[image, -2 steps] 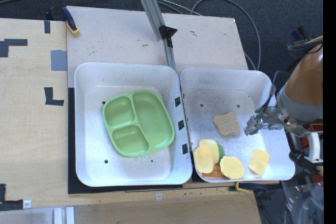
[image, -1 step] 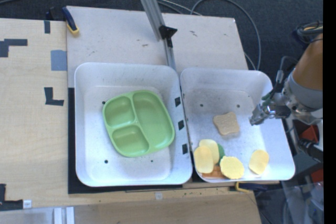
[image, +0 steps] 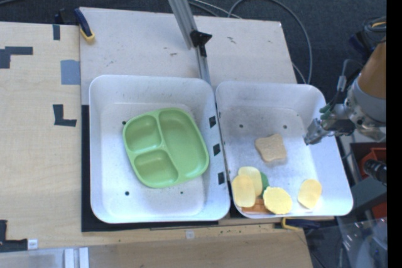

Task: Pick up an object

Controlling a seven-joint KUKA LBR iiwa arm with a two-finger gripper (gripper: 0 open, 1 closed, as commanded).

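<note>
The gripper (image: pixel 314 133) hangs at the right wall of the right-hand bin (image: pixel 295 97), and from where I stand I cannot tell what state it is in, only that nothing seems to be carried in it. The nearest thing to pick is the tan bread-like piece (image: pixel 271 148), lying flat to the left of the gripper, apart from it, on the bin floor. Below that piece, crowded along the bin's front wall, sit the yellow food slices (image: pixel 277 199), some touching or overlapping, with a bit of green (image: pixel 264 180) peeking between them. My worry is that these are all low, flat things: a descent slightly off could pinch only air or push the bread piece sliding across the smooth floor. Going for the yellow cluster risks catching two at once or jamming against the wall. The gripper is also so close to the right rim that it might clip it. In the left bin (image: pixel 100 135) a green divided plate (image: pixel 166 147) rests, well away. I can read no brand, label or writing anywhere.
</note>
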